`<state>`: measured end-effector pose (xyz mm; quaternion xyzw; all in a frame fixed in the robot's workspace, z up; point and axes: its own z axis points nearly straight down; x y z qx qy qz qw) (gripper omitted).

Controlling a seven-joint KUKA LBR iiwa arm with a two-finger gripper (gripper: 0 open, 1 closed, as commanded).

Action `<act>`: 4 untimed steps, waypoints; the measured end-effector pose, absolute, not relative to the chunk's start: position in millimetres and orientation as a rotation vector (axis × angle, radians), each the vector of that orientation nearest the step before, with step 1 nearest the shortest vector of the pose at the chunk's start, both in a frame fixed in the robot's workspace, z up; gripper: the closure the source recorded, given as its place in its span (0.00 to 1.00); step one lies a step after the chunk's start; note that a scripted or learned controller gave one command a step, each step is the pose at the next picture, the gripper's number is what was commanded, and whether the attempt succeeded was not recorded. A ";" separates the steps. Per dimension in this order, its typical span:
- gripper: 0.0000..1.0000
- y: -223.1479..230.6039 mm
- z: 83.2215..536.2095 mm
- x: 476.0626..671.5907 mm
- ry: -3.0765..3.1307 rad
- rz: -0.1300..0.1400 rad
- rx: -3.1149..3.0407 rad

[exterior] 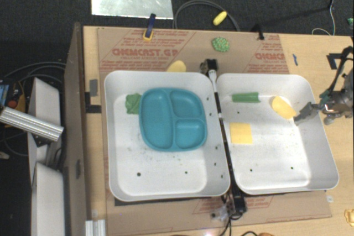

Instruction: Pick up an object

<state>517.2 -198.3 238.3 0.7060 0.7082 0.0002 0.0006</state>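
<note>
3 loose items lie in the right bin (pixel 310 174): a green stick (pixel 245 98), a yellow square (pixel 240 133) and a yellow lump (pixel 283 107). Claw (pixel 304 113) sits just beside the lump, approach step; its opening cannot be told. Next: centre over the lump, then close.

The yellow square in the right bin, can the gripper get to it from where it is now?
Probably yes. The yellow square lies flat on bare bin floor, apart from the green stick and the yellow oval piece. The gripper sits at the bin's right side, nothing between.
</note>
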 end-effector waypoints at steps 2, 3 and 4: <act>0.00 -82.4 213.3 569.7 2.231 0.009 2.206; 0.00 -148.8 251.4 606.7 2.213 0.005 2.216; 0.00 -208.3 178.6 630.1 2.217 0.000 2.221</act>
